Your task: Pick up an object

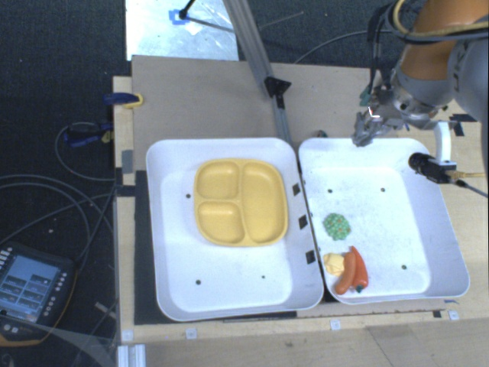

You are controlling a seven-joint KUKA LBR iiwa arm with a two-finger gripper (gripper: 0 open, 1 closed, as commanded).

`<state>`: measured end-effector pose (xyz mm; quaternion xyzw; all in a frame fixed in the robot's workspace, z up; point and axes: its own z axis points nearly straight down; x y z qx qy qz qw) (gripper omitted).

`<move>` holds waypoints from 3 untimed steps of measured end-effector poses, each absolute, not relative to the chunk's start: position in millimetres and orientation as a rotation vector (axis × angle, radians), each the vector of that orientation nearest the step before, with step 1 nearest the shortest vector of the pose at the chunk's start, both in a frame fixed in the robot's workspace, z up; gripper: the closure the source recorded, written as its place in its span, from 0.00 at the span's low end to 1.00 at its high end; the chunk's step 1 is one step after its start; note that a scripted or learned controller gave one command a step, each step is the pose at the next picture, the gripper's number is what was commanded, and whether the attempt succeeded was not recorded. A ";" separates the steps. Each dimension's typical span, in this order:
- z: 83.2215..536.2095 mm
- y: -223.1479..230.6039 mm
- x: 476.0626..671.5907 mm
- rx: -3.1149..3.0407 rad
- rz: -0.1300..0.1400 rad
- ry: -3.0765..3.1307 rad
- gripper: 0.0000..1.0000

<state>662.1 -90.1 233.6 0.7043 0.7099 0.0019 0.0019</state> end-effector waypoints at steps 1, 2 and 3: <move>244.2 -39.5 654.7 2.209 0.005 2.234 1.00; 233.4 19.3 649.9 2.210 0.003 2.235 1.00; 243.5 75.8 641.0 2.208 0.005 2.235 1.00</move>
